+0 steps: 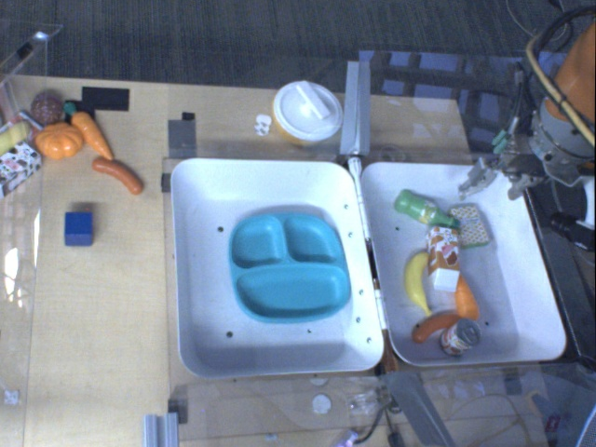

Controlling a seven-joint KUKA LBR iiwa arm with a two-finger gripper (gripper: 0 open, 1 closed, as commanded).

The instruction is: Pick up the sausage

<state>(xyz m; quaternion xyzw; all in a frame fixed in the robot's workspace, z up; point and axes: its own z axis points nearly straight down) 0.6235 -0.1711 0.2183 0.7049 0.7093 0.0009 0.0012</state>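
While the arm reaches in from the right, we see its gripper hanging above the far right corner of the right bin, its two fingers spread apart with nothing between them. The sausage lies at the near edge of that same bin, a reddish-brown piece stretched along the bin floor, well apart from the gripper. Just beside its right end, touching or nearly so, we find a small round can. Above it a banana curves along the left side of the bin, next to a small carton and an orange carrot-like piece. Toward the bin's far side lie a green bottle and a checked sponge, the latter near the gripper's fingers.

In the left bin we see a blue divided tray resting about in the middle. At the bench's far edge, between the bins, stands a white lidded bowl. On the bench's left part lie a second sausage, a carrot, a small pumpkin and a blue cube.
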